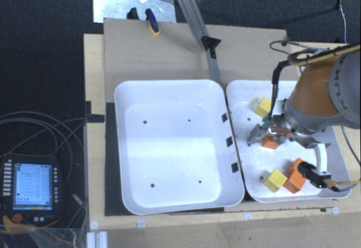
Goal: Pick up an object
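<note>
Four blocks lay in the right bin [240, 107], and the gripper [265, 135] was down over a small orange block [270, 143] at its middle. Reaching step, I'd judge; next it needed a firm close and lift.

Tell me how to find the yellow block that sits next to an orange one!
Look at the right bin, the one under the arm. Go to its near edge: the yellow block lies there, touching a bigger orange block. The other yellow block sits alone by the far side.
</note>
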Robot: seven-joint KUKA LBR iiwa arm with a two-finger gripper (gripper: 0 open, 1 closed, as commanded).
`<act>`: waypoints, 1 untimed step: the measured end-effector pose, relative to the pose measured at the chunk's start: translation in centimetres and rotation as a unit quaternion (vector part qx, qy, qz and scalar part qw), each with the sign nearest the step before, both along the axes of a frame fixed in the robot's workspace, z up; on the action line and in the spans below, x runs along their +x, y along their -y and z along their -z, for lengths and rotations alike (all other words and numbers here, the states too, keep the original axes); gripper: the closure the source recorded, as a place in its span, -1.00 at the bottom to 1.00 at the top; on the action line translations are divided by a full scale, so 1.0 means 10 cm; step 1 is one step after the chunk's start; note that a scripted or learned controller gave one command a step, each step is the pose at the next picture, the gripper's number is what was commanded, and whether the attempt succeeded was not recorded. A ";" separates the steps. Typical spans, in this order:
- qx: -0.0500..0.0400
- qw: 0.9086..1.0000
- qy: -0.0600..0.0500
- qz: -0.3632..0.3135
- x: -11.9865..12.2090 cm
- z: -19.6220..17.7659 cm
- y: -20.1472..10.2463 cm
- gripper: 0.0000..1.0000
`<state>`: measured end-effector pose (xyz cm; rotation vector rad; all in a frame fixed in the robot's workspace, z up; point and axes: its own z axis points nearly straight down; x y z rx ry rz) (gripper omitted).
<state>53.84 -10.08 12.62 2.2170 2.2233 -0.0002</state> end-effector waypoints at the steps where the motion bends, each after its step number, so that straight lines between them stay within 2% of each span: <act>1: -0.003 1.000 0.006 0.002 0.04 0.14 0.05 -1.00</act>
